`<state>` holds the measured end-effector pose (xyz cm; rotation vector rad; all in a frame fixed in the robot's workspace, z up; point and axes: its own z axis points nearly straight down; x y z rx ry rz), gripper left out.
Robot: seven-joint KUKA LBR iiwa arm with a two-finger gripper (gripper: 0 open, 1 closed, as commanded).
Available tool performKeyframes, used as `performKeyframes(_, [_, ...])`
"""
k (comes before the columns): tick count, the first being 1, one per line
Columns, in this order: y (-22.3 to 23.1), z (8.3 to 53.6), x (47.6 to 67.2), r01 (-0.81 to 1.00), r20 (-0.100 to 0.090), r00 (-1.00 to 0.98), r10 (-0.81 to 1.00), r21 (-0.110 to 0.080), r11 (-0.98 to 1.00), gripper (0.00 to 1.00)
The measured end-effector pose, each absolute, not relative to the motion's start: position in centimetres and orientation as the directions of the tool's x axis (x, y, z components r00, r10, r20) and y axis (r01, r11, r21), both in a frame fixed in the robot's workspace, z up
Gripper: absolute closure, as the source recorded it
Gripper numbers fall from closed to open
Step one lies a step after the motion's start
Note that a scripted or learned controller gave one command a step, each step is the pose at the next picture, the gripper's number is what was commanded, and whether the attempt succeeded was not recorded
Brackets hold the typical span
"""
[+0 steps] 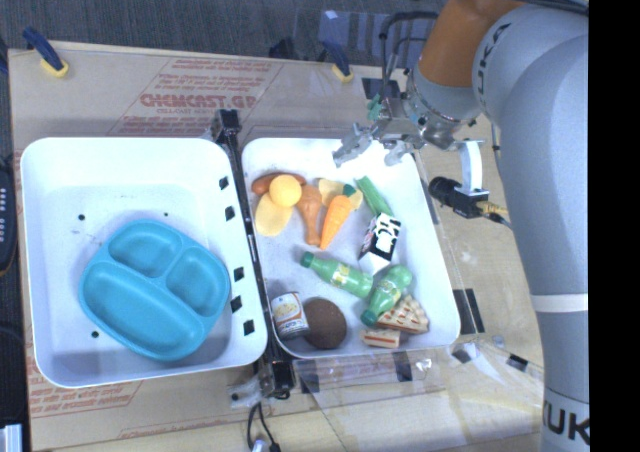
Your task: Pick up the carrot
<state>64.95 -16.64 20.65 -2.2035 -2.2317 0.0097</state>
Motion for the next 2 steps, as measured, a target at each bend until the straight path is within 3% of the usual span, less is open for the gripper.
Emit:
performKeyframes(1, [-14.6, 9.0, 60.5, 0.999, 0.0, -0.037, 0.999, -0.012, 0.037, 0.0])
performKeyframes(2, [-14.6, 10.2, 60.7, 0.999, -0.002, -0.046, 0.999, -0.015, 0.046, 1.0])
